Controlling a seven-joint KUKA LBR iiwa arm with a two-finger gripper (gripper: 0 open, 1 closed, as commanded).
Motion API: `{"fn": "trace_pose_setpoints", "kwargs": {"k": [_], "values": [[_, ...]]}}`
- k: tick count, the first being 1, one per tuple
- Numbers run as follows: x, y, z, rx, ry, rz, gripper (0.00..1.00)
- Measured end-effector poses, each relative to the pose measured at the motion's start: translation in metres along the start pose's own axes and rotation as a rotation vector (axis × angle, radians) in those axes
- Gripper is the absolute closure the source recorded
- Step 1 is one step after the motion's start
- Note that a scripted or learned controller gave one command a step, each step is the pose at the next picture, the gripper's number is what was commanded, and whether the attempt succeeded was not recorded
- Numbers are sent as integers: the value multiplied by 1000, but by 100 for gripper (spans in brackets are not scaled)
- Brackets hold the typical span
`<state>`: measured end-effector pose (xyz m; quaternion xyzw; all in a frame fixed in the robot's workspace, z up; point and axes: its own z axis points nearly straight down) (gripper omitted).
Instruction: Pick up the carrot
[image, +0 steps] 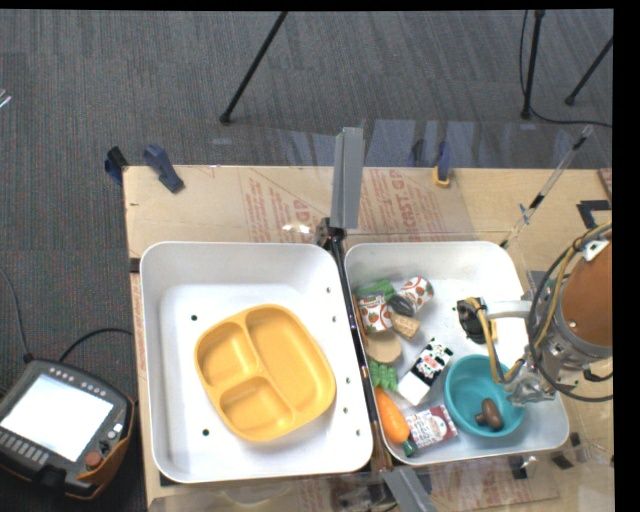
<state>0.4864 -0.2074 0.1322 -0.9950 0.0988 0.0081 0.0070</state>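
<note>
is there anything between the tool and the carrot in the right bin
Yes. The tool sits at the right bin's right side, the carrot by its lower-left wall. Between them lie the teal bowl and a small carton beside the carrot.

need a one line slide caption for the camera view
KUKA arm reaches in from the right over the right bin; the carrot lies at its near-left edge, with a yellow divided plate in the left bin.
</note>
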Motion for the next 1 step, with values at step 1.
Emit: {"fn": "trace_pose_setpoints", "kwargs": {"k": [1], "values": [[47, -11, -125, -7, 24, -5, 100]]}}
